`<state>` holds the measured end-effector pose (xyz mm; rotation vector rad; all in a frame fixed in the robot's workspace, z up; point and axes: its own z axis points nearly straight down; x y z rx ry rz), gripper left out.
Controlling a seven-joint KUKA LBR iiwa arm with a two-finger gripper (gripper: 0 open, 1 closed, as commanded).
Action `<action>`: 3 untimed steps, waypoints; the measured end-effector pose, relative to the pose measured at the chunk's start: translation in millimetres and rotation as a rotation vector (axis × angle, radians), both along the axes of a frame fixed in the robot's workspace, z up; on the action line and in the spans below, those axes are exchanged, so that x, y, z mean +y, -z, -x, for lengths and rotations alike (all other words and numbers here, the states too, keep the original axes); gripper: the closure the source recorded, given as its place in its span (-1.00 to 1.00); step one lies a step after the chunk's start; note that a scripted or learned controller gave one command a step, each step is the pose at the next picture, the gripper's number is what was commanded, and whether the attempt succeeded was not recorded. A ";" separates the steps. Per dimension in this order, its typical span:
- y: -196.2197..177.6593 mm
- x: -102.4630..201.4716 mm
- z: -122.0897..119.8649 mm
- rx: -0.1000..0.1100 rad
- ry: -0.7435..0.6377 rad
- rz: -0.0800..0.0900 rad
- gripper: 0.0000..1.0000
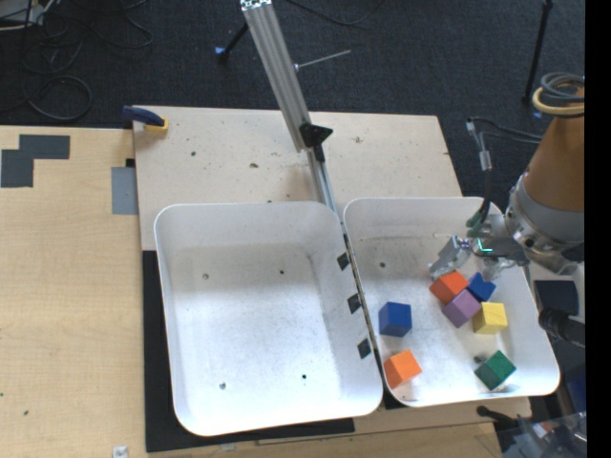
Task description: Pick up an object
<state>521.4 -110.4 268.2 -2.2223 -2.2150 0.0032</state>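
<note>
No brand, label or readable writing shows anywhere; the nearest thing to a marking is a small black-and-white checker tag (256, 1) at the top of a slanted aluminium rail (282, 70) that rises from between the bins. The bench (57, 284) is pale wood, with a lighter speckled board (239, 156) under the two bins, a few grey patches at the left, and a small blue and yellow clamp (145, 118) at the board's far left corner. Beyond the bench lies dark carpet crossed by black cables. The left bin (172, 256) is white and dusted with dark specks. The right bin (382, 227) holds the blocks: a blue cube (394, 318) near its middle, an orange cube (402, 366) at the near left, a green cube (495, 369) at the near right, and a tight cluster of a red-orange cube (448, 286), a purple cube (463, 306), a yellow cube (492, 317) and a small blue cube (482, 287). The gripper (456, 256) reaches in from the right and hangs just above the far edge of that cluster, close over the red-orange cube. Whether it is released or clenched cannot be told from this angle, and no block is visibly held.
</note>
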 end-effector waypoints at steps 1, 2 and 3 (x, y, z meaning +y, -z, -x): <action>44.5 -3.2 3.1 0.004 -0.003 0.000 -1.00; 105.1 5.7 0.7 0.006 -0.004 -0.001 -1.00; 144.0 5.9 0.1 -0.003 -0.003 -0.004 -1.00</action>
